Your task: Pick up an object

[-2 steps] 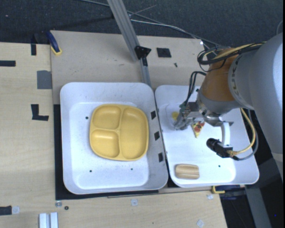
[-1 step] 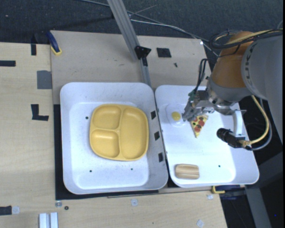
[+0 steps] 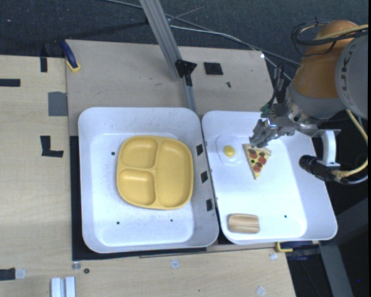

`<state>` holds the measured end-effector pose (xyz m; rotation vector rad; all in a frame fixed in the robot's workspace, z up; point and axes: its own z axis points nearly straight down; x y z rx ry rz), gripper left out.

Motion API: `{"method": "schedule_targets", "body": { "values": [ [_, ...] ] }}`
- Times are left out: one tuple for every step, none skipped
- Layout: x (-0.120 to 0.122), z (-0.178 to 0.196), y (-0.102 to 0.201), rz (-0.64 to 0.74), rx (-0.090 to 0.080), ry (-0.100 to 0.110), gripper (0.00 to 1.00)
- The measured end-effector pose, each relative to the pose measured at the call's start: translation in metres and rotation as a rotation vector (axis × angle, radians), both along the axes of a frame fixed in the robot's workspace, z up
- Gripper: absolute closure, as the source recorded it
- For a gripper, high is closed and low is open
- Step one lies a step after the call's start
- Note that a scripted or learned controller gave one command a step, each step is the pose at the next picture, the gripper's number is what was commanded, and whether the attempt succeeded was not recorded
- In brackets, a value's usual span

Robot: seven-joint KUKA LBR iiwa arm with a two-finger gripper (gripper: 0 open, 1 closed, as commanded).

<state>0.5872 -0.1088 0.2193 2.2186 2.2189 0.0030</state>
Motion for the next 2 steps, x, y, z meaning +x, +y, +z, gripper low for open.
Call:
{"method": "schedule_targets", "body": {
  "values": [
    [0.003,0.048,0.009,0.002,0.001,0.0,1.0],
    [0.004,0.079,0.009,0.001,0.001,0.002,1.0]
  ]
}}
